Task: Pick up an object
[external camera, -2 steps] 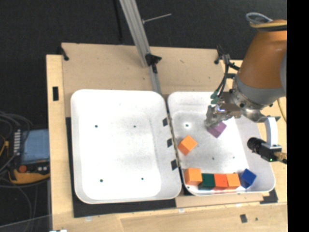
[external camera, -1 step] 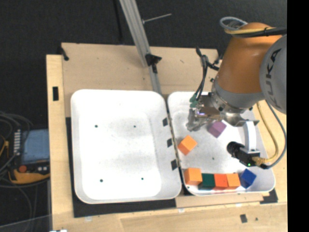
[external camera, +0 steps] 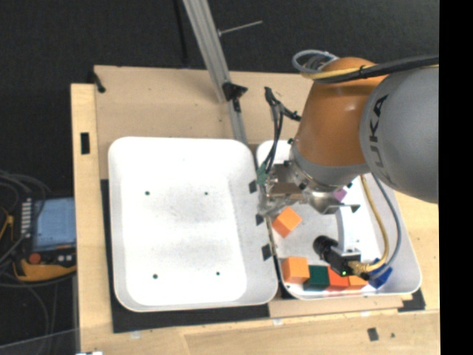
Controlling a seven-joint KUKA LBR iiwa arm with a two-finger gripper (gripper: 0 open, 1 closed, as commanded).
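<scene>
Over the right bin: the grey arm with an orange band (external camera: pixel 332 117) reaches in from the right and covers most of the shallow white right bin (external camera: pixel 410 272).
Claw: the claw (external camera: pixel 278 198) hangs low over this bin's left side, close to the wall next to the other bin. From this slant I cannot tell whether it is open or closed.
Task's thing: a small orange cube (external camera: pixel 287 221) sits tilted just under the claw. I cannot tell whether it is gripped or lying on the bin floor.
Near wall of the right bin: a second orange block (external camera: pixel 295 268), a dark green block (external camera: pixel 318 276) and a red-orange block (external camera: pixel 341 284) lie in a row, each just beside the next.
Blue piece: a small blue piece (external camera: pixel 378 276) lies at the right end of that row, partly behind a cable. Its shape is unclear.
Purple piece: a small purple piece (external camera: pixel 340 195) peeks out from under the wrist. It is too hidden to make out.
Left bin: the shallow white left bin (external camera: pixel 126 198) lies just beside the right bin. Its floor shows four small dark dots and a faint grey smudge.
Counter: the pale wooden counter (external camera: pixel 148 102) carries both bins on a black mat (external camera: pixel 185 313).
Metal strut: a grey aluminium strut (external camera: pixel 203 43) slants from the top edge down toward the gap between the bins.
Beyond the counter's left edge: a blue box (external camera: pixel 55 224) sits among dark cables.
</scene>
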